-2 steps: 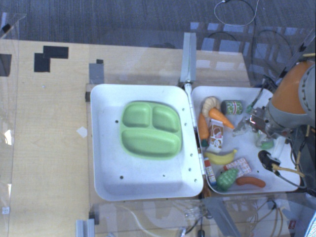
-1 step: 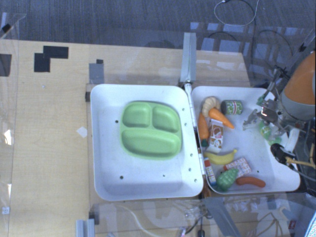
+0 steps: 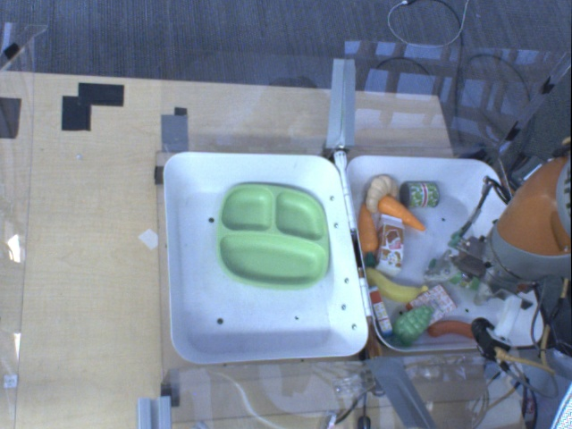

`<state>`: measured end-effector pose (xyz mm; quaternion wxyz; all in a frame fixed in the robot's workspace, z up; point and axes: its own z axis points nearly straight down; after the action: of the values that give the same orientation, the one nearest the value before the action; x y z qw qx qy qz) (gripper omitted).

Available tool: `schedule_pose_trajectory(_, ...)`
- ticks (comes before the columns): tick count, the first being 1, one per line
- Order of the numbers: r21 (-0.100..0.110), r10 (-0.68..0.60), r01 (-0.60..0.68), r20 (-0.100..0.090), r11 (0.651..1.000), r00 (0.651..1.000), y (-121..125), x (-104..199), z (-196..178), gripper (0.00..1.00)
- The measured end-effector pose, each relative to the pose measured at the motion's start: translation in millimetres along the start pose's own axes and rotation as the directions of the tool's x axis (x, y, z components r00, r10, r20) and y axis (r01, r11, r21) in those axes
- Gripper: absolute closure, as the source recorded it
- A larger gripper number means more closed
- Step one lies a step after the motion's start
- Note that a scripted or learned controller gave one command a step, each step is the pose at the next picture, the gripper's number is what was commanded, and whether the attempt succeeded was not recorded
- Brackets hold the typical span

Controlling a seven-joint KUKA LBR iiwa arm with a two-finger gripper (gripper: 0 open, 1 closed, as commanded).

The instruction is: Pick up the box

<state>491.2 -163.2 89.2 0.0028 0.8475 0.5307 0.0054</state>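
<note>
The box (image 3: 391, 242) is a small white and orange carton lying flat in the right bin (image 3: 465, 179), near its left wall. My gripper (image 3: 458, 263) hangs low over the right half of that bin, to the right of the box and apart from it, with bare bin floor between them. The arm's orange band (image 3: 534, 214) sits above it at the right edge. The box rests between an orange carrot (image 3: 400, 211) above it and a yellow banana (image 3: 398, 286) below it.
The right bin also holds a green can (image 3: 420, 193), a beige piece (image 3: 380, 189), a second orange piece (image 3: 367, 229), a pink packet (image 3: 433, 298), a green knobbly toy (image 3: 413, 323) and a red sausage (image 3: 447, 329). A green divided plate (image 3: 271, 233) lies in the left bin (image 3: 192, 266).
</note>
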Motion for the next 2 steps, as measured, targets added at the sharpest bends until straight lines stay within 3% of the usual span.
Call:
schedule_pose_trajectory(1, -0.008, -0.001, 0.001, -0.001, 1.0, 1.0, 3.1, 0.6, -12.3, 1.0)
schedule_pose_trajectory(2, -0.008, -0.001, 0.001, -0.001, 1.0, 1.0, 3.0, 0.4, -12.3, 0.0)
